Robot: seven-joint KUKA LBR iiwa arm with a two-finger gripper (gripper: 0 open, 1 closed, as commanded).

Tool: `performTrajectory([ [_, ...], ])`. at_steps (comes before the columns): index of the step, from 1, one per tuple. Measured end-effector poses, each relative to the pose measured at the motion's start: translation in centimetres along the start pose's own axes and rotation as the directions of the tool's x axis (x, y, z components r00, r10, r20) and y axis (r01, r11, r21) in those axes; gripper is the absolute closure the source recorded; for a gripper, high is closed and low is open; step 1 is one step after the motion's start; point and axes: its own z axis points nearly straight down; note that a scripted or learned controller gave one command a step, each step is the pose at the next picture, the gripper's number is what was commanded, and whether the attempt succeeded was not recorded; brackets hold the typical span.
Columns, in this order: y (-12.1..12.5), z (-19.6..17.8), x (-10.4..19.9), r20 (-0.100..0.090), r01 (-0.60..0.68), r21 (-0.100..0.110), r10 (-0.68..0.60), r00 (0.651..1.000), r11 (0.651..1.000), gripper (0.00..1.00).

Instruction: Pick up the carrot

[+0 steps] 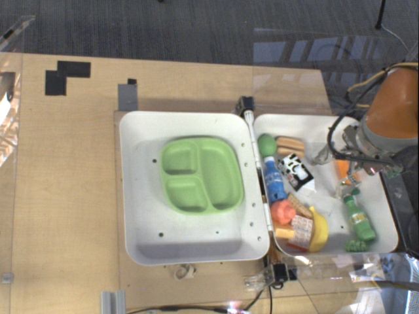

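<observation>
The bench [72, 195] carried two white bins: the left bin [141, 241] with one green divided plate [200, 174], the right bin [386, 241] crowded with toys. The arm [393, 113] hung over the right bin's three o'clock side. The carrot [342, 169], a lone orange piece, lay just beneath the claw [353, 174], seemingly unlifted. I couldn't tell the claw's state. One banana [319, 231] and one green bottle [357, 220] lay toward six o'clock.

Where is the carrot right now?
The carrot lies in the right bin, near its right side, just under the gripper and above the green bottle.
</observation>
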Motion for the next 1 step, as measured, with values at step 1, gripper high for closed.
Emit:
performTrajectory([
  [1,-0.1,-1.51,-0.53,0.013,0.006,0.008,-0.006,1.0,1.0,1.0],
])
